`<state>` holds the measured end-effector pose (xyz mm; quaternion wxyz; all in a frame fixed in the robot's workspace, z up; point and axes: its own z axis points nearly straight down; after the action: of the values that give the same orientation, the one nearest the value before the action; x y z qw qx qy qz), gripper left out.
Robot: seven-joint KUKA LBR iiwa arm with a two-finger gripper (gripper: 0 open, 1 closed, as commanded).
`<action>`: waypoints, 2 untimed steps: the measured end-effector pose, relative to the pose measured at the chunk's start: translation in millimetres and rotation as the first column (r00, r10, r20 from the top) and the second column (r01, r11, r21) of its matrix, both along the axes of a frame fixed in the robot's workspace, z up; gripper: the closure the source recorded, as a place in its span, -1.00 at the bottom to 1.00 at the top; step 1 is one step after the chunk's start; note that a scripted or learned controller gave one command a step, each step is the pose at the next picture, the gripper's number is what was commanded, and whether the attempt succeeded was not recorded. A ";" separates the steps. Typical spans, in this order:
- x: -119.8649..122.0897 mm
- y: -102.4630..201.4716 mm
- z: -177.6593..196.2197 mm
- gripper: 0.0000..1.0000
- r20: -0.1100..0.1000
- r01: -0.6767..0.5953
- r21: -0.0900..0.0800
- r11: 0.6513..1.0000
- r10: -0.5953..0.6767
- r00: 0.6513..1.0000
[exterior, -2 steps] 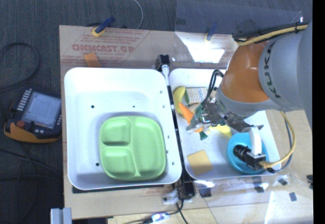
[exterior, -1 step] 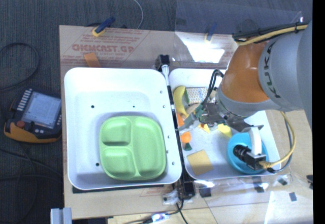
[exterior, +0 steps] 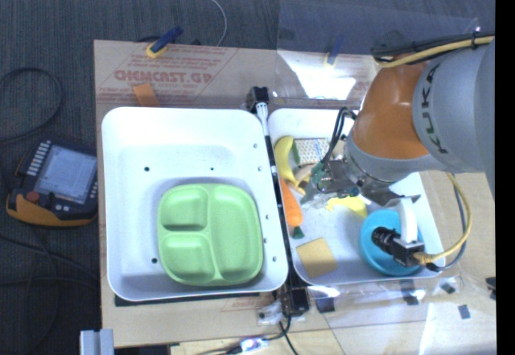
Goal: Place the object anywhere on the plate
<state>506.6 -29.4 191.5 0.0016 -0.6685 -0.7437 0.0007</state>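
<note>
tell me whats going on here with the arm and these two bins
A grey and orange robot arm reaches in from the right and hangs low over the right bin, with its claw down among the clutter there. That bin holds a banana, a carrot, a tan sponge and a blue bowl. The green divided plate sits in the left bin with nothing on it, so nothing has been moved over yet.
</note>
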 end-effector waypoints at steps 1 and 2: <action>-23.9 66.1 -9.2 1.00 -0.002 -0.022 0.000 1.000 0.022 1.000; -23.6 141.2 28.2 1.00 0.000 0.203 -0.003 0.979 -0.203 0.979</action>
<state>483.1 111.8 219.7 0.0008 -0.7409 -0.6716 0.0016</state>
